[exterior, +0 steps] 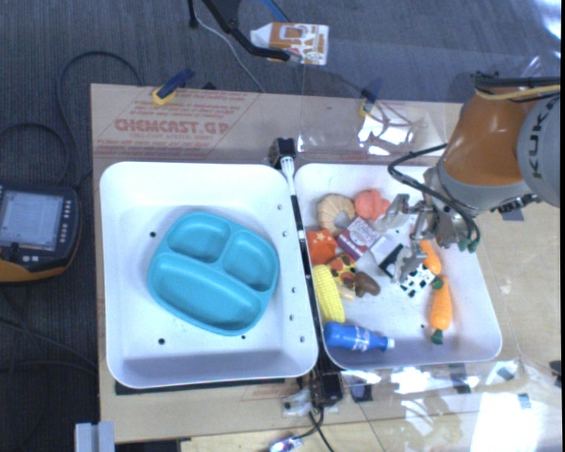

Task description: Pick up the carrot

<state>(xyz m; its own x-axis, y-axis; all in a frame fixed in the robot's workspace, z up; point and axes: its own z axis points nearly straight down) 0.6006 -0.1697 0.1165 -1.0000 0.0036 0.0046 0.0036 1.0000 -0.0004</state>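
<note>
The carrot [440, 307] is orange with a green stalk end and lies near the right wall of the right bin [480, 337], stalk end toward the front. A second, smaller orange piece [432, 256] lies just behind it. The gripper [416, 235] hangs below the arm's orange band [485, 139], low over the middle-right of this bin. It is right beside that smaller orange piece and a short way behind the carrot. I cannot tell whether anything is in its grasp.
Toy foods crowd the right bin: a yellow corn cob [328, 292], a blue bottle [356, 338], a tan shell-shaped piece [336, 210], a pinkish-orange fruit [370, 203] and a black-and-white block [412, 281]. The left bin [122, 205] holds a blue divided plate [214, 269].
</note>
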